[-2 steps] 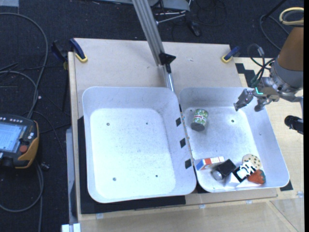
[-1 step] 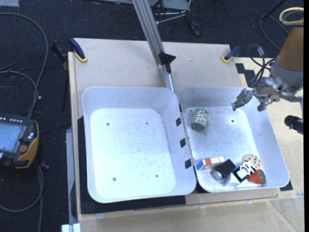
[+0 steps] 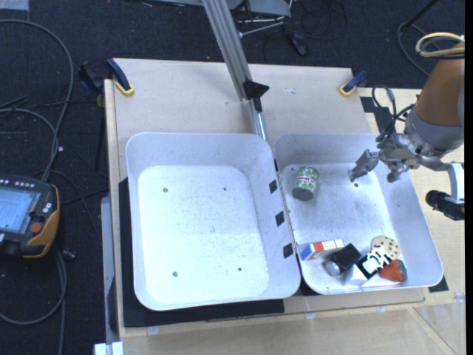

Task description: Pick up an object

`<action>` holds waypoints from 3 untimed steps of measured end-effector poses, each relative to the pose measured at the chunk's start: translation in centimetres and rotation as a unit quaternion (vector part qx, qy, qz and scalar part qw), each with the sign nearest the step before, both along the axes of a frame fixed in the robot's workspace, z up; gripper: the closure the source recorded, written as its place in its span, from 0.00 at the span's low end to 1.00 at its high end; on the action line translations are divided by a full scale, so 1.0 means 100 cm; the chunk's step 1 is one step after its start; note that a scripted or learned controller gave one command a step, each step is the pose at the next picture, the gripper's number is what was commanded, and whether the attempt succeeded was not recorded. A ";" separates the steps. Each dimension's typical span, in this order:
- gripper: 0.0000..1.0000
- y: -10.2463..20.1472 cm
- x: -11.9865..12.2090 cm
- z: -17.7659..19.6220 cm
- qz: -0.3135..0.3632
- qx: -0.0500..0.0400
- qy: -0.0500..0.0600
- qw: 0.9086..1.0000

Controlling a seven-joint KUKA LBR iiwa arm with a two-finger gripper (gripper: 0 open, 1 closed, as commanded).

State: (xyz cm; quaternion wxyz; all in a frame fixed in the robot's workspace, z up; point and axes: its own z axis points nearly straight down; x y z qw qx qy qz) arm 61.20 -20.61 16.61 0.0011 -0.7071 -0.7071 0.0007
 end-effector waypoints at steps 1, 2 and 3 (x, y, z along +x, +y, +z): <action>0.00 0.009 0.000 -0.059 0.000 0.000 0.001 1.000; 0.00 0.009 0.000 -0.077 0.000 -0.001 -0.002 1.000; 1.00 0.009 0.001 -0.067 0.001 -0.001 -0.003 1.000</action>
